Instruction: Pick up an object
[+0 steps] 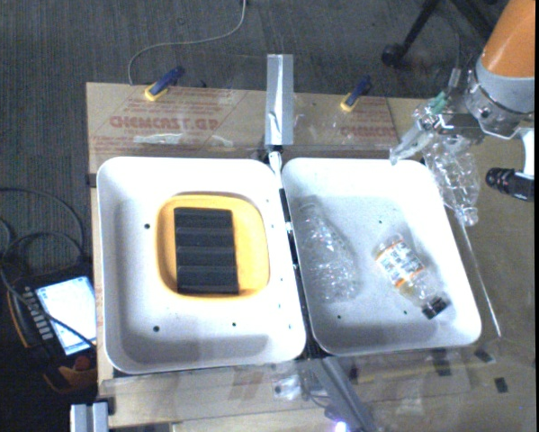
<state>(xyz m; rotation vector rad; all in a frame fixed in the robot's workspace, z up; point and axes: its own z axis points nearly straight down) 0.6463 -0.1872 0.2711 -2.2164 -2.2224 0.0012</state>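
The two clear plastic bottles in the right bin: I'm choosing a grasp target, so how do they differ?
The clear plastic bottle with the printed label and dark cap lies toward the right bin's near right corner; the bare, crumpled clear plastic bottle lies beside the bin's left wall. The labelled one stands out; the bare one blends into the white floor. Both lie flat.

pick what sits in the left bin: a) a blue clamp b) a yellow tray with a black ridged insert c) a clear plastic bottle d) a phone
b: the left bin holds a yellow tray with a black ridged insert, while the labelled clear bottle lies in the right bin.
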